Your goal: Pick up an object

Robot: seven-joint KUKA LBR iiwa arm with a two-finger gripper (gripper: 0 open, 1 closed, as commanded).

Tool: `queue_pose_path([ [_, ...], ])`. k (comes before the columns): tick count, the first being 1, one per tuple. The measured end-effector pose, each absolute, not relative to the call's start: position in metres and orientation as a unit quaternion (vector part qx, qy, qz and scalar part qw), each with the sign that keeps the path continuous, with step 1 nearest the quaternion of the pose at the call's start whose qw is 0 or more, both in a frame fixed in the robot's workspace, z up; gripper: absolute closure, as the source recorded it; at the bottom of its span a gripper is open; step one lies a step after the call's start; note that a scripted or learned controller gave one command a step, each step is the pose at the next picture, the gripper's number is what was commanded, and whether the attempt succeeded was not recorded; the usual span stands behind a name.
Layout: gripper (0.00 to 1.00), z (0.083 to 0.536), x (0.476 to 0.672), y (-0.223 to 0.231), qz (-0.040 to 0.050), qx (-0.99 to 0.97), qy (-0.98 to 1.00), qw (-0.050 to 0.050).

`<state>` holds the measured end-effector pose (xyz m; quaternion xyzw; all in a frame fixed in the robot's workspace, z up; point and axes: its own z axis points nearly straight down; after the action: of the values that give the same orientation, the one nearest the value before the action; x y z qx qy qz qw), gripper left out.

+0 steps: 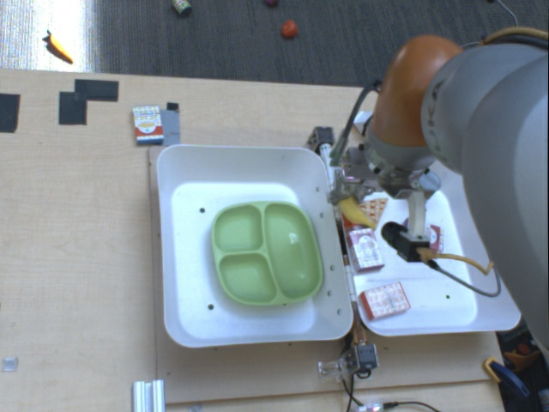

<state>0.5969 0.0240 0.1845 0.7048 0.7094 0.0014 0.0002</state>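
The arm reaches down into the right bin (455, 312), its orange band and grey wrist covering the bin's upper part. My gripper (360, 197) sits low at the bin's left side, right over a yellow banana-like object (354, 212). Just below it lies a small red-and-white packet (366, 249). A second red-and-white packet (385, 300) lies nearer the front of the bin. A further packet (374, 205) peeks out beside the yellow object. A black part on the wrist (403, 240) hangs over the bin's middle.
The left bin (184, 230) holds a green divided plate (266, 253). A small red-and-white box (147, 124) lies on the bench behind the left bin. Cables and a connector (360, 359) run along the bench's front edge. Small items lie scattered on the dark floor beyond.
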Motion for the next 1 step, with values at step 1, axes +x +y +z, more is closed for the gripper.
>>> queue_pose_path([
  [1, 1.00, 0.1848, 0.6390, 0.0885, 0.0015, 0.705, 0.709, 0.000],
])
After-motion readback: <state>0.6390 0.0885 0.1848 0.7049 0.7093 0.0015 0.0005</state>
